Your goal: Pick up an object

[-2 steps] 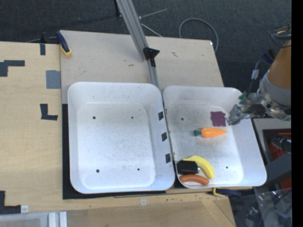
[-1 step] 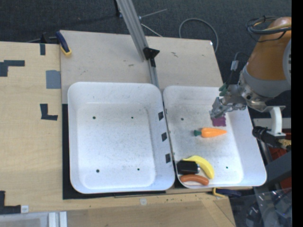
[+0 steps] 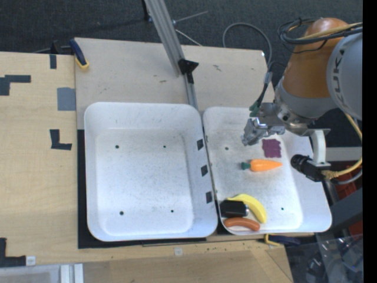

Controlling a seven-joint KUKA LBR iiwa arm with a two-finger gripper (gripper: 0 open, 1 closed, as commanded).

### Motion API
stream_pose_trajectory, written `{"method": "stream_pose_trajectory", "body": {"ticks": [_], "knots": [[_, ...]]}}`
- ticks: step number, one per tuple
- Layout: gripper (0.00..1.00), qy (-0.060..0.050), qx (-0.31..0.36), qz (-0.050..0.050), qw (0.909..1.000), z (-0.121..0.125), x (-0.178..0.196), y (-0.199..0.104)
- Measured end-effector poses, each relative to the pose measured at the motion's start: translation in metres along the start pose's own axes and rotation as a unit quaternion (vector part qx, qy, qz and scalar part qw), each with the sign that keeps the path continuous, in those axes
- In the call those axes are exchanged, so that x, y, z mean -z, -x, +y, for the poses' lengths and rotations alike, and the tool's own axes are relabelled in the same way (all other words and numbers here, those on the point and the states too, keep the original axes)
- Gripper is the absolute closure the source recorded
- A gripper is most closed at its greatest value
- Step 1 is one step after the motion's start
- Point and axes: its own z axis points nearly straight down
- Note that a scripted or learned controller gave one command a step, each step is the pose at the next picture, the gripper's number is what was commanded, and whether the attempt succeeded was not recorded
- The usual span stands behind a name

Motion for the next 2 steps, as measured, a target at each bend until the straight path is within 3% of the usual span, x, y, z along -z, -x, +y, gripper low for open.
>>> {"method": "stream_pose_trajectory", "body": {"ticks": [2], "knots": [[1.0, 0.0, 0.0, 0.0, 1.0, 0.052, -0.027, -0.104]]}}
